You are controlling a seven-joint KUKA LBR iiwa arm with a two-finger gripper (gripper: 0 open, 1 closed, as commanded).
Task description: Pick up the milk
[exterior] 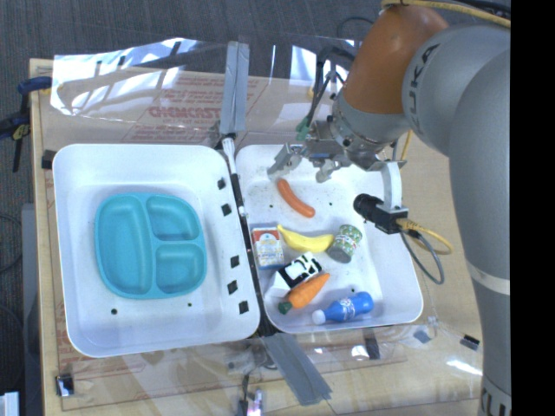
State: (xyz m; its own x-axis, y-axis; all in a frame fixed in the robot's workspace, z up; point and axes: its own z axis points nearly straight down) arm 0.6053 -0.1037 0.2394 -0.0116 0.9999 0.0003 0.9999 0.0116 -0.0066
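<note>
The milk (299, 269) is a small black-and-white patched carton lying in the right bin (401, 267), between a yellow banana (305, 239) and an orange carrot (304, 291). My gripper (304, 165) hangs over the far part of the right bin, well above and beyond the milk. Its fingers (282, 159) are spread open with nothing between them. An orange sausage (295, 198) lies just below the gripper.
Also in the right bin are a small red-topped box (267, 246), a green can (346, 243) and a blue bottle (345, 308) near the front wall. The left bin (69, 232) holds a turquoise divided plate (151, 244).
</note>
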